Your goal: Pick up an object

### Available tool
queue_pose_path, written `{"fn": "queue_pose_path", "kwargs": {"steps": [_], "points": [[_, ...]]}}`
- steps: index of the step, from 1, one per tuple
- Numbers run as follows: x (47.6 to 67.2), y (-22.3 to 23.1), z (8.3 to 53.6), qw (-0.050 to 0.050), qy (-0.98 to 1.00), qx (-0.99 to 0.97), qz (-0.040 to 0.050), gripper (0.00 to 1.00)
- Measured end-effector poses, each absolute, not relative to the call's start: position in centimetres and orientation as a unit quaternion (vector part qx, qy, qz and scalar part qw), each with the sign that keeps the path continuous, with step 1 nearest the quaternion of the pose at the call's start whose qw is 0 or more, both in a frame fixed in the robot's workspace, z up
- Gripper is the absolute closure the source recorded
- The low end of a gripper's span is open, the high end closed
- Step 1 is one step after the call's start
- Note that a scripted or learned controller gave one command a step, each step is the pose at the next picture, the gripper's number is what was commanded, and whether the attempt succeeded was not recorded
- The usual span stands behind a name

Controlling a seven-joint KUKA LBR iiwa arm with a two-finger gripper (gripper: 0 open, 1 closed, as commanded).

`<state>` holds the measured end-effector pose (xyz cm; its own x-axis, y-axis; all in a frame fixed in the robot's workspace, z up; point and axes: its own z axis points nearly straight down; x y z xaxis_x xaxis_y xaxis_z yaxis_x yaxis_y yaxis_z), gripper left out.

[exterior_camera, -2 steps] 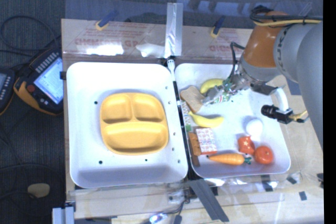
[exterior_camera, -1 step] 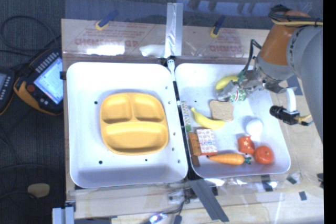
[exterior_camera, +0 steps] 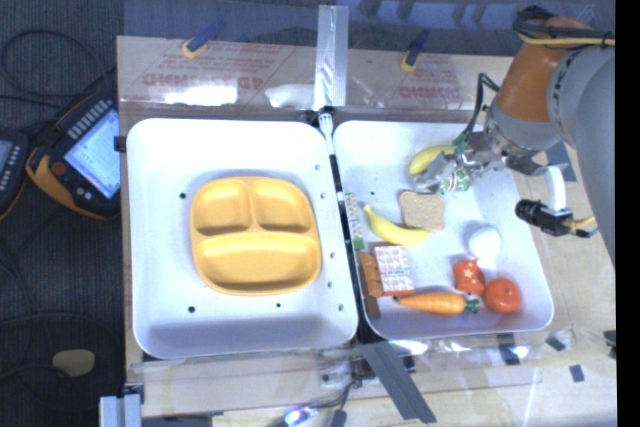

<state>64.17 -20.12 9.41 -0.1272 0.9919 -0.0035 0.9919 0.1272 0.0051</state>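
Note:
My gripper (exterior_camera: 452, 173) is low in the back part of the right bin (exterior_camera: 530, 260), under the grey arm with its orange band (exterior_camera: 530, 80). It hovers just right of a small yellow piece (exterior_camera: 429, 158) and just behind a slice of bread (exterior_camera: 422, 210). I cannot tell whether it touches either one. In front of it lie a banana (exterior_camera: 395, 230), a white egg (exterior_camera: 484, 242), a red-and-white box (exterior_camera: 393, 267), a carrot (exterior_camera: 435, 303), a red pepper-like piece (exterior_camera: 467, 275) and a tomato (exterior_camera: 503, 294).
The left bin (exterior_camera: 160, 165) holds a yellow divided plate (exterior_camera: 256, 233). A ridge (exterior_camera: 343, 215) separates the two bins. A handheld pendant (exterior_camera: 85, 155) lies off the bench at the left. Clear plastic sheeting (exterior_camera: 260, 75) lines the back edge.

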Motion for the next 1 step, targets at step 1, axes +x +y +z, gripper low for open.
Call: {"fn": "queue_pose_path", "kwargs": {"steps": [1], "points": [[66.86,-15.05,17.59,-0.001,0.733,0.68,-0.0021,1.0]]}}
